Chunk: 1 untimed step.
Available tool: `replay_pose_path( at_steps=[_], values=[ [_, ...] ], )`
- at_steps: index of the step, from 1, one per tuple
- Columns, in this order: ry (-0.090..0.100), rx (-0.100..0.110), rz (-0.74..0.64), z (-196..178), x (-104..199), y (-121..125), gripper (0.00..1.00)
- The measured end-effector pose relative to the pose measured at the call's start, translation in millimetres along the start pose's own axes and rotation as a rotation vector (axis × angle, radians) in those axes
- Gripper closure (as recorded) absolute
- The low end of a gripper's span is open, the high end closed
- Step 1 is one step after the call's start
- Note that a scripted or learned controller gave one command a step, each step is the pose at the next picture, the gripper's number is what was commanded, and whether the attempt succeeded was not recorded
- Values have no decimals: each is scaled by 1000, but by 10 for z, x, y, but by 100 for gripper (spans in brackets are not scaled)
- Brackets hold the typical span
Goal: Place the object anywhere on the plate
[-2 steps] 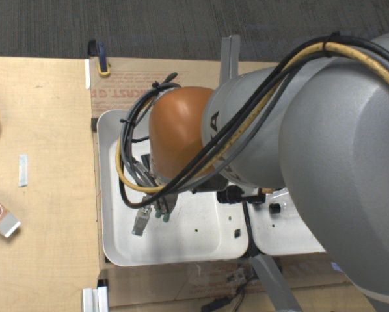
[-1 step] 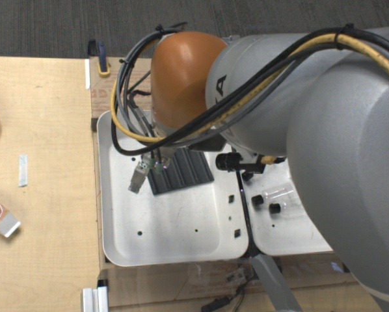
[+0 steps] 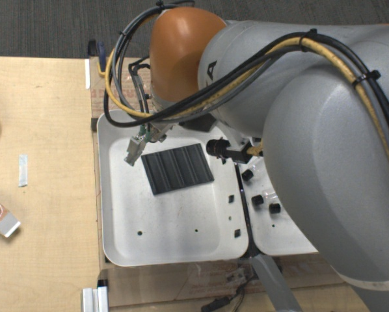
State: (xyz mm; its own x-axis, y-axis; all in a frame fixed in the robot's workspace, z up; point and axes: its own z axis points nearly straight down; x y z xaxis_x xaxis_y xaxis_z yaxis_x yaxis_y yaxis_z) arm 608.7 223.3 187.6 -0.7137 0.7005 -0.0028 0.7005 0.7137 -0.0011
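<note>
The claw (image 3: 135,151) hangs low over the far left corner of the left bin (image 3: 116,239), just beside the near-left corner of a dark ribbed plate (image 3: 179,168). Cables and the wrist crowd it, so I cannot tell whether it is open or closed.

The one plate lies flat on the floor of the left bin, toward the far side. Its long axis runs left to right, the right end tilted a little away, and its grooves run across the short way.

There are two white bins. The arm covers much of the right bin (image 3: 282,242), where three small black pieces (image 3: 257,201) lie near the dividing wall.

On the tan bench (image 3: 45,109) to the left lie one small grey strip (image 3: 23,171) and one red-and-white packet (image 3: 0,216).
</note>
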Motion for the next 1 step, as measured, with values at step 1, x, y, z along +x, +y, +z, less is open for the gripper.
replay_pose_path(
  at_steps=[1],
  values=[
    [1,5,599,539,364,-348,0]
  ],
)
